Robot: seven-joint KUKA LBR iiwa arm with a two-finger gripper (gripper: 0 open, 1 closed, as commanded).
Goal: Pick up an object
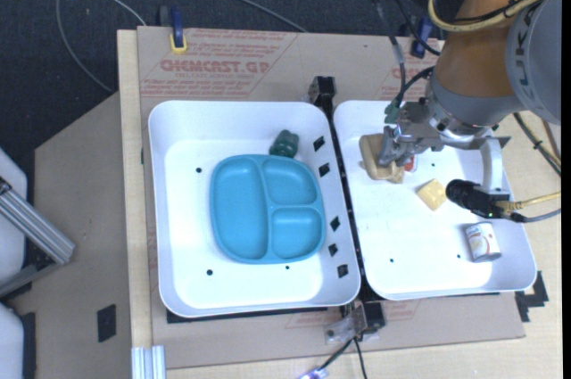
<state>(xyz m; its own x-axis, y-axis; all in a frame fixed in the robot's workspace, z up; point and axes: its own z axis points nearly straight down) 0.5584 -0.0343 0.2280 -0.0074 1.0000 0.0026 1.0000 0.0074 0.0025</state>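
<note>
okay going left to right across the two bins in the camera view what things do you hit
blue divided plate → small teal object → tan block → yellow piece → small white container

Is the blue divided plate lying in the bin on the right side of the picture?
No, the blue divided plate lies in the left bin, with a small green object beside it.

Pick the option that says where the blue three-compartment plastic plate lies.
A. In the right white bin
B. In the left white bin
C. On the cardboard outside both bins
B: the blue three-compartment plastic plate lies flat on the floor of the left white bin, beside a small dark green object.
</note>
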